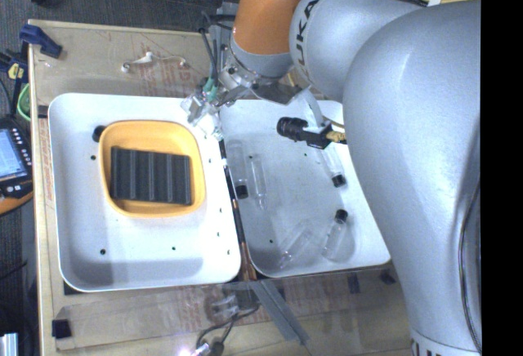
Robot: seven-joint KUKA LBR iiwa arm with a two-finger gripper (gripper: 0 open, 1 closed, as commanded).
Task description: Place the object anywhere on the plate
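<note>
A yellow plate (186, 147) lies in the left bin (73, 232). On the plate rests a dark grey ridged block (151, 175), flat and covering most of its middle. My gripper (203, 107) hangs over the far inner corner of the left bin, by the divide between the two bins, above and to the right of the plate. It is apart from the block. I see nothing clearly between its tips.
The right bin (372, 244) holds several clear vials with black caps, among them one near the divide (257, 179), one at the right side (335, 168) and two near the front (335, 233). The arm's big grey body covers the right side.
</note>
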